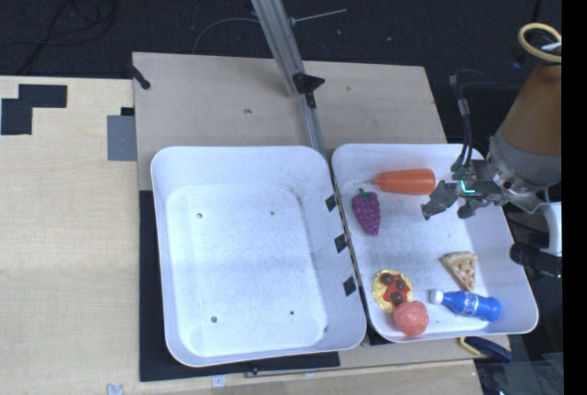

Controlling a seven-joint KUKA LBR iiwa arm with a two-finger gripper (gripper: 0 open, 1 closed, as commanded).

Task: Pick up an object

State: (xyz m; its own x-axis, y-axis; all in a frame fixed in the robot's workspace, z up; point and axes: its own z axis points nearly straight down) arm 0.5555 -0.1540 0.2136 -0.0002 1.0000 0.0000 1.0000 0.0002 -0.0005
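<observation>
Carrot (404,181), lying with its long axis roughly three-to-nine in the right bin (523,315) near its far rim, sits at about ten o'clock from the gripper (452,201), just beside it, whose jaws stand open and hold nothing.

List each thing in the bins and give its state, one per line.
carrot: lying flat, far end of right bin
grapes: lying below the carrot
pizza slice: lying flat
bottle: on its side
yellow toy: lying flat
red ball: resting at near rim
pincer: over the right bin, holding nothing
</observation>
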